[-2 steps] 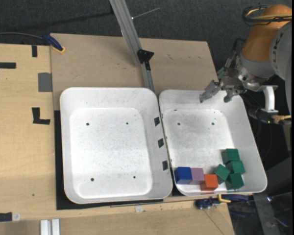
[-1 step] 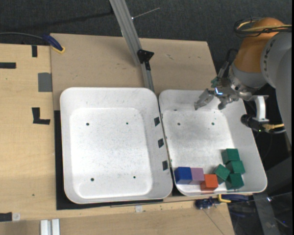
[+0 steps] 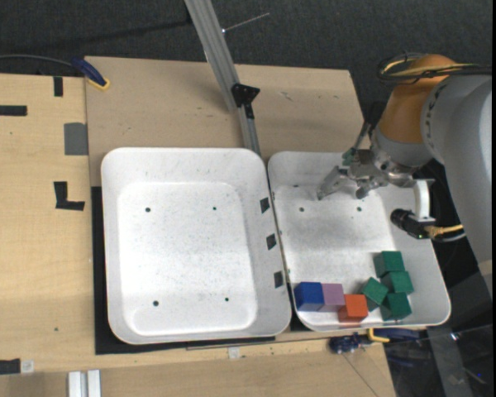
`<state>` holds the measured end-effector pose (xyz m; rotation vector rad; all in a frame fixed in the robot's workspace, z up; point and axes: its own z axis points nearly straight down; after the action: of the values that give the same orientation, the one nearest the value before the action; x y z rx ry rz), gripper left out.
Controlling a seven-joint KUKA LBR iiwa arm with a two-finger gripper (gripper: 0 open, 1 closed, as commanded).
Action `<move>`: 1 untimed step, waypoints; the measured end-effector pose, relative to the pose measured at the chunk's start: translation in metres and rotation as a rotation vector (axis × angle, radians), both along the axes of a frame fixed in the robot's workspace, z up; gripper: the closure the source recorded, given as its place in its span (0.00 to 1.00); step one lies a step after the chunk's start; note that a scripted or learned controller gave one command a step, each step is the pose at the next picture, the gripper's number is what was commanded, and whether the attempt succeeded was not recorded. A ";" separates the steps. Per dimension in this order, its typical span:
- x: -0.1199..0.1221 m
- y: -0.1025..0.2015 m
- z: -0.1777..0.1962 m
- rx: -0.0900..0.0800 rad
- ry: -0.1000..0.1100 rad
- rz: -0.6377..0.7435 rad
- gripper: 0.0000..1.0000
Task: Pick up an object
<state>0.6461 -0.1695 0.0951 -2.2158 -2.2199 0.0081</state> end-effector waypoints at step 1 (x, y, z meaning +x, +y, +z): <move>0.002 0.001 0.014 -0.001 -0.005 0.002 1.00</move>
<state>0.6481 -0.1690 0.1089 -2.2167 -2.2251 0.0028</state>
